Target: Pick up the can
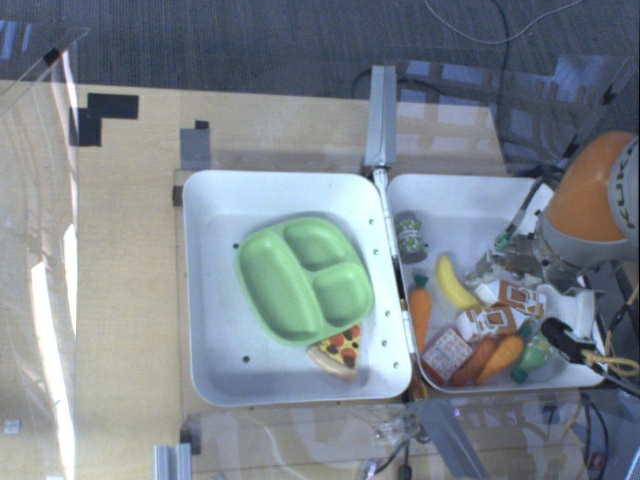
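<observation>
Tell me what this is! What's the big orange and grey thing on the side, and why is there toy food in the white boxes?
That orange and grey thing is a robot arm. It reaches in from the right, and a camera above the bench looks down on everything at a slant.

The wooden bench bears two shallow white bins side by side. The left bin has a green plate with three sections and a toy pizza slice tucked at its lower edge.

The right bin has a small can near its left wall, a banana, carrots and some little cartons.

The robot's job is to pick up the can. Its hand is over the right side of that bin, away from the can, and I can't make out its fingers.
</observation>
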`<state>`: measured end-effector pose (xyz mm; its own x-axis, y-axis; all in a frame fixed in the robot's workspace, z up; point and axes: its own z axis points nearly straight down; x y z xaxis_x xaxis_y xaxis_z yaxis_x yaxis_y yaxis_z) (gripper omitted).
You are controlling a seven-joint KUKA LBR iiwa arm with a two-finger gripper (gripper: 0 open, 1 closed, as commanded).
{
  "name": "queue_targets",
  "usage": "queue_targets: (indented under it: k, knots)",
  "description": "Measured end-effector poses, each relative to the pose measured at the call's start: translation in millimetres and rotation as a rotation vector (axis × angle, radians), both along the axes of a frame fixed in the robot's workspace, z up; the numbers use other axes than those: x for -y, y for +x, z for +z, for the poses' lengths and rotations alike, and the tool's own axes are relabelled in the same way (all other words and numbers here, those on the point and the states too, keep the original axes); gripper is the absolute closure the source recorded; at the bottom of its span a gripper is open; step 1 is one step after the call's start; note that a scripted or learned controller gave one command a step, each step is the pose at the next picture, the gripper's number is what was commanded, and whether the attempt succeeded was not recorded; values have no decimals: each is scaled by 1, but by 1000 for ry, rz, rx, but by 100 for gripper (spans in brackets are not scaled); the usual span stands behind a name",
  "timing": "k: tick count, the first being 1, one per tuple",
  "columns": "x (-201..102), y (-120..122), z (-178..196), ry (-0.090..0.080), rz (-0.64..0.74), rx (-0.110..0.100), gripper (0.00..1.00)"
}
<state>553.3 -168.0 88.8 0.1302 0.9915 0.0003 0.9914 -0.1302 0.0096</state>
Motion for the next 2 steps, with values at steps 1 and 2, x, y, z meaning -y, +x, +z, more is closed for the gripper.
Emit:
queue_targets:
  k: [1, 2]
  knots:
    - [28, -59, 0, 5, -78, 9, 0]
    - [20, -21, 156, 0, -186, -3, 0]
